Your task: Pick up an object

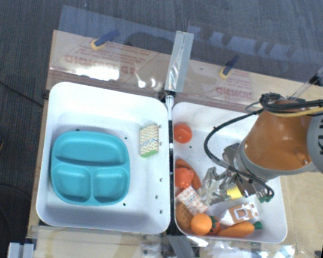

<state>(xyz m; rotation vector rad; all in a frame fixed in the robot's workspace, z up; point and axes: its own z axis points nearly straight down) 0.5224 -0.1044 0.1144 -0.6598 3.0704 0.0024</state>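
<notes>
The end effector (218, 186) is hovering over the right bin's (276, 231) front-edge clutter, grip state unclear, where the small orange ball (200, 224) is looking light, stiff and slippery, best pinched across its middle.

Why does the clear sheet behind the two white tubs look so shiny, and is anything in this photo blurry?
In the camera view, overhead light bounces off the clear sheet, leaving white glare patches near its lower edge. The blue tray and left tub look sharp and evenly lit. The gripper reads soft and cluttered over the toys, so its details are hard to make out. The arm casts a faint shadow on the right tub.
</notes>
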